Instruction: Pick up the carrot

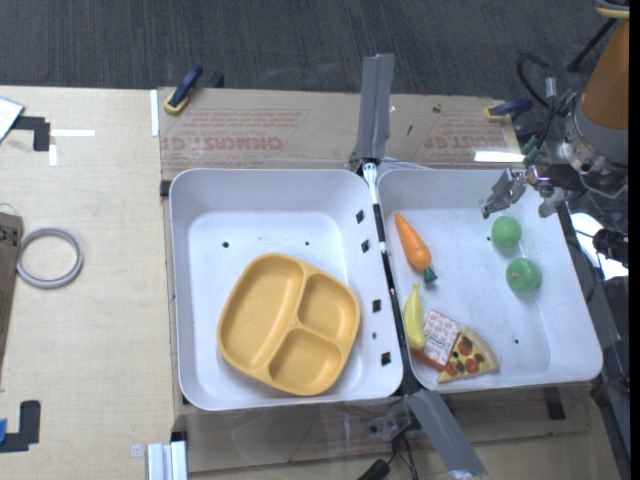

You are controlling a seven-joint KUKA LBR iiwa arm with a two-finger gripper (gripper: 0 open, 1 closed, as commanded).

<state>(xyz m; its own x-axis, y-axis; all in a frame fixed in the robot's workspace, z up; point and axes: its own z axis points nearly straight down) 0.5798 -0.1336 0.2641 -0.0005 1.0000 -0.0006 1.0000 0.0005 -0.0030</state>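
lying nearest in the right bin [560, 363] are a pizza slice [468, 356] and a banana [413, 317]; beyond them the carrot [413, 244] rests by the divider, untouched. farther back, the gripper [527, 194] hovers with fingers spread, holding nothing, just above a green ball [506, 232].

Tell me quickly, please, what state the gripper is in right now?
Gripper: open, holding nothing, above the right bin's far edge, apart from the carrot.
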